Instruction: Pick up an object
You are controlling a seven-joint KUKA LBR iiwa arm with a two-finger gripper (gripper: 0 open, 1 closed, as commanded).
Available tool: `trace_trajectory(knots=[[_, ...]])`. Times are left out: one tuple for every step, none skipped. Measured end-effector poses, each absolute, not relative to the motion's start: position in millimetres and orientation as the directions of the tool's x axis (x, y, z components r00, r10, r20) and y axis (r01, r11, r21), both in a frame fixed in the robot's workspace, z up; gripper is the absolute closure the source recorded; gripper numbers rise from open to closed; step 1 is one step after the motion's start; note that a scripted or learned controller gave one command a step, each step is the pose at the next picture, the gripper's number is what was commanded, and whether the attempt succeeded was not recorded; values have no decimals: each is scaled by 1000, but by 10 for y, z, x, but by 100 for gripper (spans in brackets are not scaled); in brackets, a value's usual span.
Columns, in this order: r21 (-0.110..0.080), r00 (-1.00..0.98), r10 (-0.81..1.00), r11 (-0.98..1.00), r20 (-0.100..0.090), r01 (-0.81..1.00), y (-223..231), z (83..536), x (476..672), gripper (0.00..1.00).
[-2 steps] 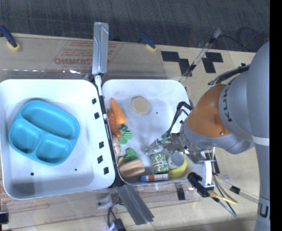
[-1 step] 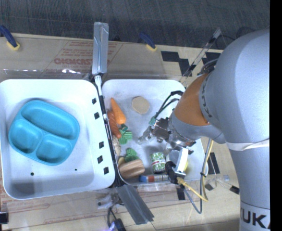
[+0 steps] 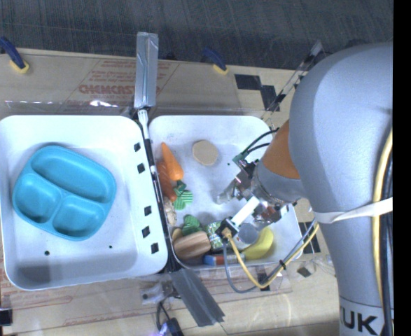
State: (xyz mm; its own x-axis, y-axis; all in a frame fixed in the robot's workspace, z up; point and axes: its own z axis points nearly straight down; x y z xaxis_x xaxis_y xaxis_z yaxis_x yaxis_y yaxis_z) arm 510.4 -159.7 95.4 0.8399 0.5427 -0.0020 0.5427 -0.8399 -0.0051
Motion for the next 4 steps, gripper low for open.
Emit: trace_trajectory(knots=[[-1, 919, 395, -919, 2, 395, -2080, 2098, 5086, 0], [5, 979, 206, -979, 7, 206, -2138, 988, 4788, 0], [-2, 978, 210, -978, 3, 210, -1926, 2080, 5648, 0], [-2, 978, 209, -978, -1, 209, -1549, 908, 5062, 0]])
